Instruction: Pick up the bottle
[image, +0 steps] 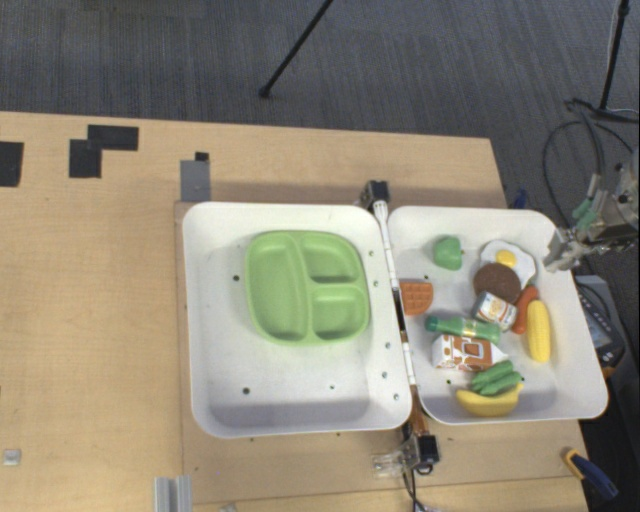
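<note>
The bottle (462, 326) is slim and green and lies on its side near the middle of the right bin (570, 400), among toy foods. It touches a small labelled jar (497, 311) at its right end and sits just above a carton (463, 352). My gripper (563, 250) shows as a grey piece at the bin's far right rim, up and to the right of the bottle and well apart from it. Nothing is visibly held in it.
Around the bottle lie a green pepper (447, 251), fried egg (505, 258), brown disc (496, 282), carrot (526, 304), corn cob (538, 331), orange waffle (416, 295), pea pod (496, 379) and banana (488, 402). The left bin (215, 400) holds a green divided plate (307, 286).
</note>
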